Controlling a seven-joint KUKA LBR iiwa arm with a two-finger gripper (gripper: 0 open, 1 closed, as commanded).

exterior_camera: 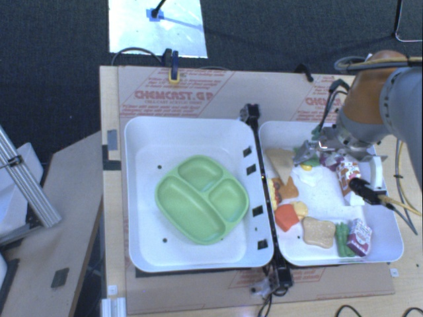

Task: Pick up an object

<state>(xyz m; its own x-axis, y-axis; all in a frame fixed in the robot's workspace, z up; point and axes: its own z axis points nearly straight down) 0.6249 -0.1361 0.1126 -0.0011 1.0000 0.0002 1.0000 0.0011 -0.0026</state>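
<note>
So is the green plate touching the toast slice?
Apart. The camera view shows the green plate in the left bin and the toast slice in the right bin.

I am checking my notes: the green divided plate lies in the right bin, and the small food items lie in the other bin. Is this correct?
Not quite. The camera view shows the green divided plate in the left bin; the small food items lie in the right bin.

Dark blue-grey carpet (pixel 53 38) covers the floor around the bench. A pale square sheet (pixel 157 17) lies on it beyond the bench, crossed by a thin black rod. At left stands a light wooden table (pixel 66 197) bearing an aluminium rail (pixel 23 177), perhaps a frame.
</note>
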